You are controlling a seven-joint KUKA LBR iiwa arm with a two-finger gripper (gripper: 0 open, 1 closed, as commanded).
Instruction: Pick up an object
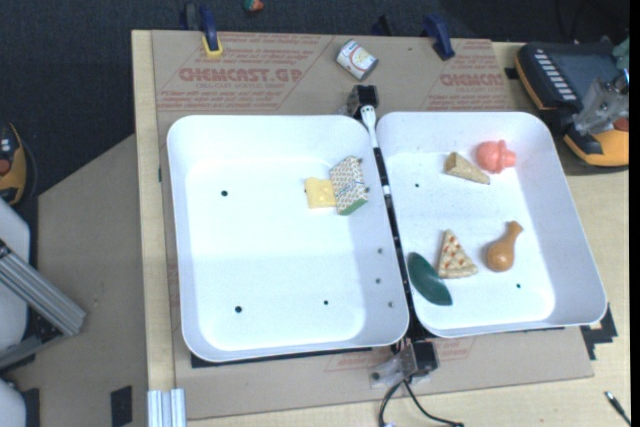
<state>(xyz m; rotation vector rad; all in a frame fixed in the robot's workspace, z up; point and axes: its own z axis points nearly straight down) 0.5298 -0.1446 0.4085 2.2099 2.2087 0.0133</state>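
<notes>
We judge that the picking is not yet begun, since the drumstick (pixel 503 247), the pizza slice (pixel 456 256) and the pink toy (pixel 493 155) all lie in the right bin (pixel 575 215), and we cannot tell the state of the jaws.

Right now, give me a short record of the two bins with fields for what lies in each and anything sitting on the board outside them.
left bin: pale yellow square block; patterned wedge with a green edge, beside the block
right bin: tan wedge; pink lumpy toy; pizza slice toy; orange drumstick toy; dark green leaf-shaped piece near the left wall
outside bins: small white box on the brown board behind the bins
</notes>
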